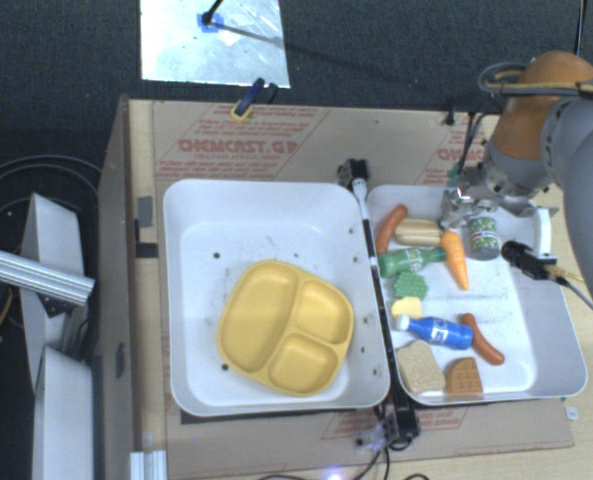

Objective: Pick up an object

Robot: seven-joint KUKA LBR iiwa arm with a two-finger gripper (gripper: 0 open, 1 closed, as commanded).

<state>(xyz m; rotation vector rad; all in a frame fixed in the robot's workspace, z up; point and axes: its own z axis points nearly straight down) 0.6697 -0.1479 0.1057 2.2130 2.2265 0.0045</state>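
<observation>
We see the arm (566, 118) over the right bin (551, 353); hand (460, 206) hangs at its far end, grip state can't tell. Carrot (456, 259) is just below it, long axis near-to-far, tip toward us. We'd close across the narrow width, clear of the can (482, 236).

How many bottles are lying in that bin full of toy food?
2. A green bottle lies near the right bin's left wall, beside the carrot. A blue bottle lies lower down, above the bread slices. The arm could be hiding more.
</observation>
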